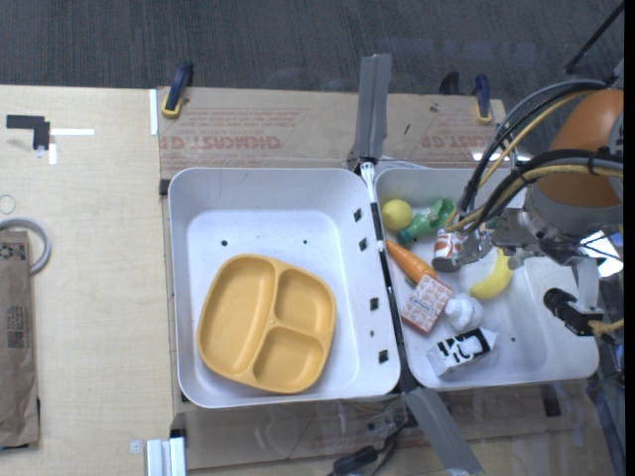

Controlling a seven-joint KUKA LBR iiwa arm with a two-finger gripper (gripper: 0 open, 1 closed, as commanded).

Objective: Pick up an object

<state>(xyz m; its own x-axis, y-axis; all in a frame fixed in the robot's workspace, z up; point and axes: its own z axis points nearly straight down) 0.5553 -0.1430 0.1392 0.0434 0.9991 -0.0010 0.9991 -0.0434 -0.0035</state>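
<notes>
The right bin (pixel 541 360) holds several small items: a yellow lemon (pixel 397 213), a green toy (pixel 430 218), an orange carrot (pixel 410 261), a red-and-white can (pixel 446 250), a banana (pixel 492 281), a pink patterned box (pixel 425 302), a white lump (pixel 461 312) and a black-and-white carton (pixel 462 350). My gripper (pixel 476 238) reaches in from the right and hangs low over the bin's middle. It sits just right of the can and just above the banana. Its grey body and the cables hide its tips.
The left bin (pixel 198 216) holds a yellow divided plate (pixel 266 322). A grey divider bar (pixel 374 107) stands between the bins at the back. Cardboard (pixel 258 127) lies behind them, and a brown paper bag (pixel 15 335) lies at the far left.
</notes>
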